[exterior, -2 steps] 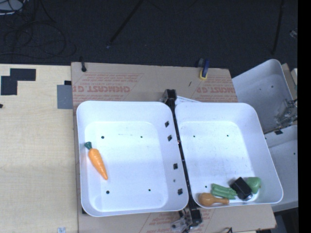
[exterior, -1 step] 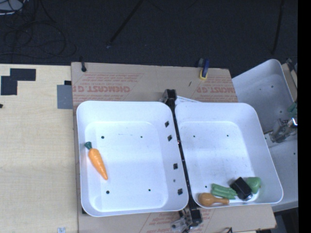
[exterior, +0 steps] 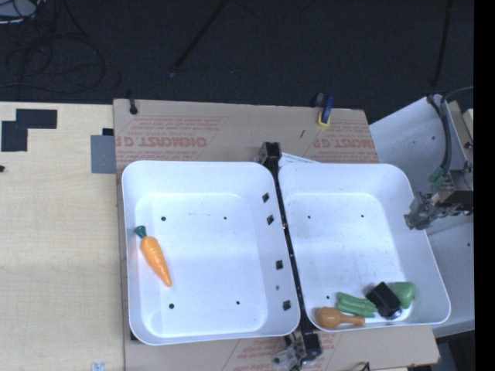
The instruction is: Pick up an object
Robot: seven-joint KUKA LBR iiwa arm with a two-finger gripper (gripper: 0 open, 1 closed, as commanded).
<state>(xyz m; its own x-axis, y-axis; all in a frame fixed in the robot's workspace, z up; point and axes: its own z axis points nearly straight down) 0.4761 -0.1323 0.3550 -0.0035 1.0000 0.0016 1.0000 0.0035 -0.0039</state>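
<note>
- Overhead, two shallow white bins sit side by side on a desk (exterior: 54, 230) of pale wood, over a sheet of brown cardboard (exterior: 232, 134) with red print.
- Left bin (exterior: 128, 207): a toy carrot (exterior: 155, 258), orange with a small green top, lies near the bin's left wall, its point aimed toward the near edge. It lies alone, well apart from everything else.
- Right bin (exterior: 421, 207): four small things cluster in the near right corner.
- A green bean-like pod (exterior: 356, 304) lies beside a black block (exterior: 384, 299), which is tilted and touches or overlaps a rounded green piece (exterior: 404, 291) at its right.
- An orange pear-shaped toy (exterior: 338, 318) rests just in front of the pod, against the bin's near wall.
- A black divider strip (exterior: 283, 238) runs between the two bins.
- At the right edge, outside the right bin's far right rim, the claw (exterior: 421, 213) hangs over a grey surface, well apart from every toy. It is small and blurred, so I cannot tell whether it is wide or narrow; nothing is seen between its tips.
- A blue and yellow clip (exterior: 325, 108) sits at the cardboard's far edge.
</note>
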